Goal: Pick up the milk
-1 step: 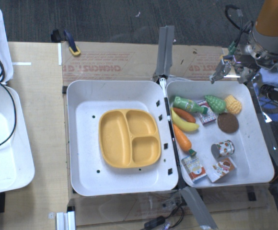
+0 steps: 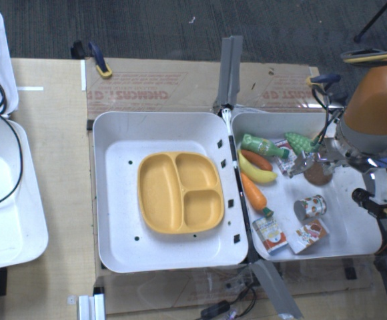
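White plastic up front: the right bin's point(image 2: 373, 249) near edge, and just inside it at about 6 o'clock lies the milk carton point(image 2: 311, 236), white with red print, tipped on its side. Just beside it at 7 o'clock sits a small box point(image 2: 270, 234), also white and red; the print on both is too small to read. A step farther in, near the bin's centre, a can point(image 2: 311, 207) lies on its side, close to the milk but apart from it. Along the 9 o'clock wall a carrot point(image 2: 253, 191) runs up toward a banana point(image 2: 257, 172), with an orange-red piece point(image 2: 255, 159) tucked against it. At 11 o'clock, a green bottle point(image 2: 263, 145). And there's the gripper point(image 2: 299, 161), down at about 12 o'clock beside a brown lump point(image 2: 317, 175), well apart from the milk; open or closed, I cannot tell. The left bin point(image 2: 113, 179) holds a yellow divided plate point(image 2: 180, 192).
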You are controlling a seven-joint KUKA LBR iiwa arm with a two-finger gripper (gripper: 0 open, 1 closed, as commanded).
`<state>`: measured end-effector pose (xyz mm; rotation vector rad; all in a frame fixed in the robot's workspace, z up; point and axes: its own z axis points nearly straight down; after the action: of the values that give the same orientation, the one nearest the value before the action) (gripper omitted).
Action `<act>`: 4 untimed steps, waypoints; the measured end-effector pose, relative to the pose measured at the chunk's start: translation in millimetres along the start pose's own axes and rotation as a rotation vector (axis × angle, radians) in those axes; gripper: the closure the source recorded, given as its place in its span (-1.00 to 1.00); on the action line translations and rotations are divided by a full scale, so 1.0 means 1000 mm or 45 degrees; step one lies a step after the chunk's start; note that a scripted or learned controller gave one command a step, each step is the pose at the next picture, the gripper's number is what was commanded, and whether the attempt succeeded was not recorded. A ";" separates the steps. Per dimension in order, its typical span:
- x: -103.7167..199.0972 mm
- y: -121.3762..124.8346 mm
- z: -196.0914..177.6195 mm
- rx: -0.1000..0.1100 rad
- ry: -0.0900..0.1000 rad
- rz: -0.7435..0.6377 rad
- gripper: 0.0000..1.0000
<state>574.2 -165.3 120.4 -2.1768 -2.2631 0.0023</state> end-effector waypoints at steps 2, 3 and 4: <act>-0.007 -0.051 0.020 -0.002 0.000 -0.081 1.00; -0.007 -0.051 0.020 -0.001 0.000 -0.082 -1.00; -0.008 -0.051 0.012 -0.001 0.000 -0.077 1.00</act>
<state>523.6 -175.0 108.9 -2.1076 -2.3288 0.0014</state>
